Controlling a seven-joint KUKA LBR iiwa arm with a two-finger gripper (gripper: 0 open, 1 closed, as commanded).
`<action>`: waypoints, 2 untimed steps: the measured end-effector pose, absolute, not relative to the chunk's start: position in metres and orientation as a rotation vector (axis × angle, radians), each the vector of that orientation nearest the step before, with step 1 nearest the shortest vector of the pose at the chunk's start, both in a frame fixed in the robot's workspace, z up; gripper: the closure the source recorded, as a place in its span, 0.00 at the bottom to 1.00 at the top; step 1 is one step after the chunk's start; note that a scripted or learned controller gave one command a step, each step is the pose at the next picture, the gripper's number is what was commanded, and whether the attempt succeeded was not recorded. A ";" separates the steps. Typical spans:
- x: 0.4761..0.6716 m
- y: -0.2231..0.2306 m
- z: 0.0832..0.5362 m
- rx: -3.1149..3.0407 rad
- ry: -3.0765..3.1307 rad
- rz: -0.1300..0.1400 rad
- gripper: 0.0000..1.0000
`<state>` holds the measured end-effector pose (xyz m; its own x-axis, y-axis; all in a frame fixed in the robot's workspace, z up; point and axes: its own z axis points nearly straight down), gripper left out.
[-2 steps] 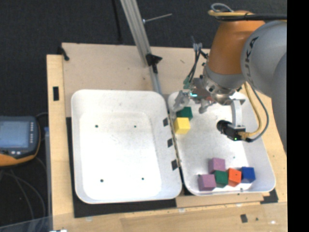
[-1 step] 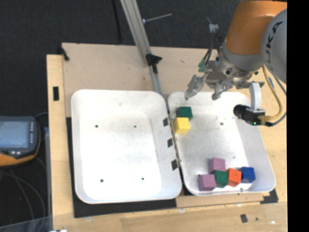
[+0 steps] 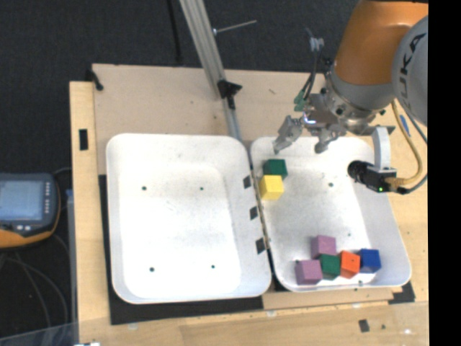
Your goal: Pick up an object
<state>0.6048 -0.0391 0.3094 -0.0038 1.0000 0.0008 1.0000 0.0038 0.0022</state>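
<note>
Two bins: a left bin (image 3: 180, 218) and a right bin (image 3: 328, 193) lie side by side on the bench (image 3: 166, 96), their inner rims touching.
Cut off: the arm (image 3: 382, 38) runs out of view at the top and right edge, so only its orange band and grey wrist are seen.
Hard to make out: the cluster of blocks at the near right corner is packed tight, and some faces hide one another; a dark fitting with a small green light (image 3: 369, 176) sits at the right rim, its detail unclear.
Arm pose: it reaches in from the right, wrist turned down over the far end of the right bin.
Pincer: the pincer (image 3: 302, 137) hangs with its two fingers spread apart, released, nothing between them; it is above and just beyond the far rim of the right bin.
Nearest blocks: a green block (image 3: 274, 168) touches a yellow block (image 3: 271, 187) just nearer than it, both against the left wall of the right bin, near the left finger but apart from it.
Corner cluster: two purple blocks (image 3: 323, 246) (image 3: 308, 271), a second green one (image 3: 330, 265), an orange block (image 3: 350, 263) and a blue block (image 3: 369, 259).
Off the bench: a handheld screen unit (image 3: 27, 207) at far left; a slanted metal pole (image 3: 205, 45) rises behind the bins.
</note>
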 end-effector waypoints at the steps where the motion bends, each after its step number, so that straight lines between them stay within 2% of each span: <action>1: 0.588 -0.025 0.348 2.213 2.225 0.007 0.00; 2: 0.652 -0.063 0.334 2.221 2.214 -0.002 0.00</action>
